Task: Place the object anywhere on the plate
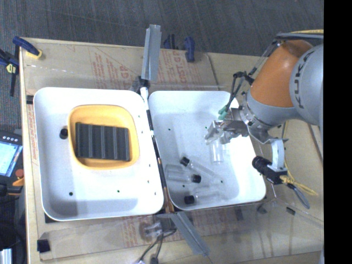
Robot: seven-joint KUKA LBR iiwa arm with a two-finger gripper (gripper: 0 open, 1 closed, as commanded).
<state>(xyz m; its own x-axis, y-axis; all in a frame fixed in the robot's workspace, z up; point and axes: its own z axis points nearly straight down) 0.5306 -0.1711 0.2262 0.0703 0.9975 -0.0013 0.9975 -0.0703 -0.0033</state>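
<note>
gripper low in the right bin, plate waiting in the left

camera view: the gripper (215,135) sits in the right bin (242,188), near its right wall; whether it is released or clenched i cannot tell. clear, black-capped objects (190,176), possibly vials, lie scattered below. the yellow plate (103,114), round-cornered with a dark ribbed centre, rests in the left bin (55,197).
</note>
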